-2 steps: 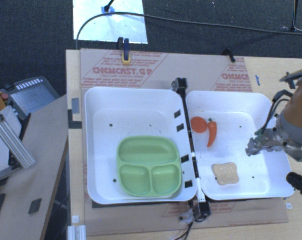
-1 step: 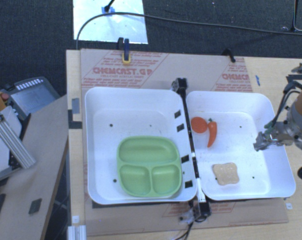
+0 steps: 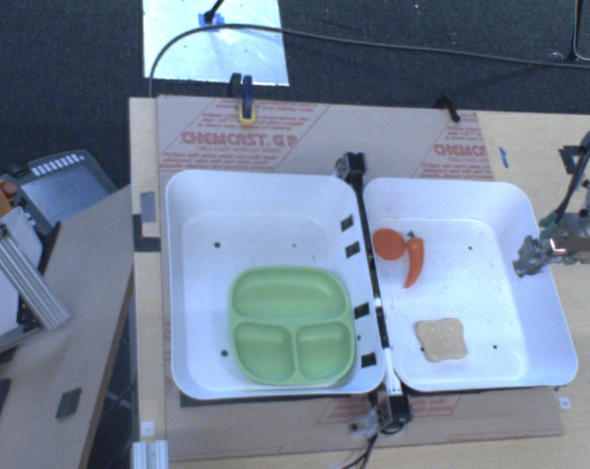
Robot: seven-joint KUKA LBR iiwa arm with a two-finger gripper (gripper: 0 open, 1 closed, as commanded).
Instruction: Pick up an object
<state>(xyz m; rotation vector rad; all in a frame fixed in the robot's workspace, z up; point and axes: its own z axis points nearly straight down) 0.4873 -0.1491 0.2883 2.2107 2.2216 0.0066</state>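
Jaws on the gripper (image 3: 531, 258) sit at the right bin's (image 3: 490, 203) right rim, too small and blurred to tell whether they are apart or together. On the worktop, the left bin (image 3: 256, 193) carries a green divided plate (image 3: 293, 324). In the right bin lie a tan toast-like slice (image 3: 441, 339) near the front, an orange-red pepper (image 3: 413, 260) and, touching it, a red tomato (image 3: 388, 243). The pepper looks light and slick; gripping across its narrow body seems best.

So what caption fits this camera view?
Gripper at right bin's edge; tomato, pepper, toast inside.
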